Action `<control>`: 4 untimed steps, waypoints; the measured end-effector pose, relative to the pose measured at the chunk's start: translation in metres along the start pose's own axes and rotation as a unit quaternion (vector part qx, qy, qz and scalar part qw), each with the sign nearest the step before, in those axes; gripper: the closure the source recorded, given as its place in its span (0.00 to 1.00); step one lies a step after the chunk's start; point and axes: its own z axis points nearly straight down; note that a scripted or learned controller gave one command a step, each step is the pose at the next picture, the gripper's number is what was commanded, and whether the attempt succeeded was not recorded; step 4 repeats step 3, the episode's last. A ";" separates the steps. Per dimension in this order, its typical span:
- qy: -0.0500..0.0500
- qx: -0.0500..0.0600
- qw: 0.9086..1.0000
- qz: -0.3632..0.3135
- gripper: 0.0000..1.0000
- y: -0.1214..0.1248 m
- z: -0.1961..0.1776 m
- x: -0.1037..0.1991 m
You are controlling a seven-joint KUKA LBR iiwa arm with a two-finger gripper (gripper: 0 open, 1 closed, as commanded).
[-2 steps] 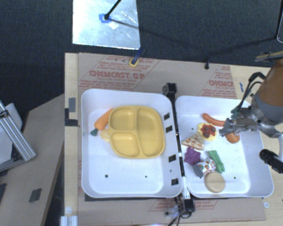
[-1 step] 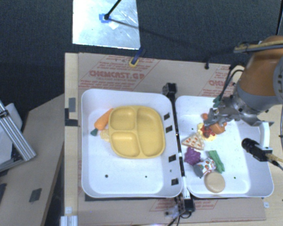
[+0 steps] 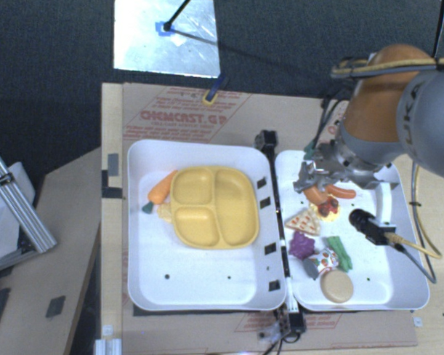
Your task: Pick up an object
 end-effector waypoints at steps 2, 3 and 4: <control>0.000 0.000 1.000 0.002 1.00 0.031 0.019 0.087; 0.000 0.000 1.000 0.001 1.00 0.044 0.012 0.096; 0.000 0.000 1.000 0.001 1.00 0.044 0.012 0.096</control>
